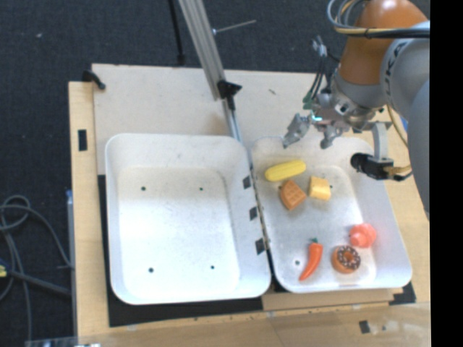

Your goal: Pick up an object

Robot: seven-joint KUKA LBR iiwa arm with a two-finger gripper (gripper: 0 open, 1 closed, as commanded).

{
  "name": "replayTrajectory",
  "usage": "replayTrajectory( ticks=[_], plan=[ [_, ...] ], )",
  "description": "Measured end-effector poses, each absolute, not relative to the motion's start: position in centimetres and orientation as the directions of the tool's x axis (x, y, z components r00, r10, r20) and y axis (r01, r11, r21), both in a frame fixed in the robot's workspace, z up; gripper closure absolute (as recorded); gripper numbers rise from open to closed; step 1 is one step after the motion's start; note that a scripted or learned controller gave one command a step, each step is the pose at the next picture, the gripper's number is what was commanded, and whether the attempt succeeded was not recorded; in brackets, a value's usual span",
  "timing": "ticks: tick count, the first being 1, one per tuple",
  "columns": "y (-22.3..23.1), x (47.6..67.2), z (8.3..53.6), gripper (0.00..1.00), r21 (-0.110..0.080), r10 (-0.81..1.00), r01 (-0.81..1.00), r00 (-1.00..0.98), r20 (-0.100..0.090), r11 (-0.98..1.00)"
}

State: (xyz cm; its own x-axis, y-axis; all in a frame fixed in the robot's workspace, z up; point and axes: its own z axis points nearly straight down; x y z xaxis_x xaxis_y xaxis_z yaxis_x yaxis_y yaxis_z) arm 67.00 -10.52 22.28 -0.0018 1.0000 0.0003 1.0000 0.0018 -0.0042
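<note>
One fixed overhead camera, angled down over both white bins (116, 194), arm (376, 42) from right.

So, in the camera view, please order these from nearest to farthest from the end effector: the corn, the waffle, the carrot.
1. Corn: at the back of the right bin, just below the end effector.
2. Waffle: mid-bin, in front of the corn.
3. Carrot: near the bin's front edge.
</note>
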Motion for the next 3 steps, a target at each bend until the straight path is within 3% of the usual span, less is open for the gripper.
replayTrajectory(
  ticks=[1, 3],
  plan=[
    [-10.6, 67.1, 22.6, 0.00, 0.001, 1.000, 1.000, -0.004, -0.002, 0.004],
    [-10.6, 66.9, 12.1, 0.00, -0.003, 1.000, 1.000, 0.000, -0.002, 0.000]
  ],
)
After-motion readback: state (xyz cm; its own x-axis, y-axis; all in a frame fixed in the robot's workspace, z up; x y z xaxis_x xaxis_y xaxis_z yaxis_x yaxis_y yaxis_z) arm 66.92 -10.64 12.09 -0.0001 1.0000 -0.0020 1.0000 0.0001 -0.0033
